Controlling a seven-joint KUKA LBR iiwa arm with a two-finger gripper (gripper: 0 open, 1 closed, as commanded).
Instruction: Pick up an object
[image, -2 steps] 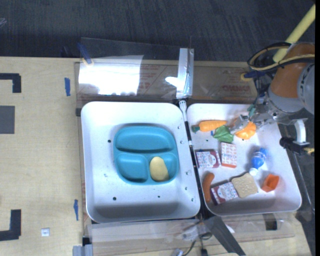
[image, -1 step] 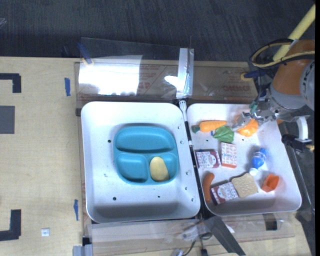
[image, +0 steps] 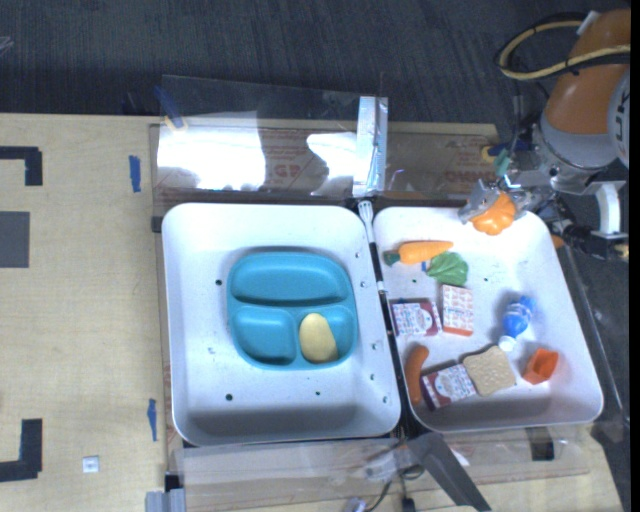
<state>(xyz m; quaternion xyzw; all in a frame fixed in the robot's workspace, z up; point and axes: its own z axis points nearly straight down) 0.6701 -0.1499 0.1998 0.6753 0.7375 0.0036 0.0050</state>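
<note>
two white bins: in the right bin (image: 575, 395), nearest first, a toast slice (image: 490, 370), one sausage (image: 415, 368), three packets, a bottle (image: 515, 318), an orange cup (image: 541, 365), a green leaf (image: 449, 267), a carrot (image: 423, 251). the left bin (image: 190, 330) holds a blue tray (image: 290, 280) with a potato (image: 318, 337). farthest, the gripper (image: 505, 195) clasps an orange toy (image: 493, 216) over the right bin's far rim, on a wooden bench (image: 70, 320).

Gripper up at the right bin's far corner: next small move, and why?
Probably lift straight up a little. The gripper sits over the right bin's far rim with an orange toy at its tip; a small lift would show whether it's really held.
</note>
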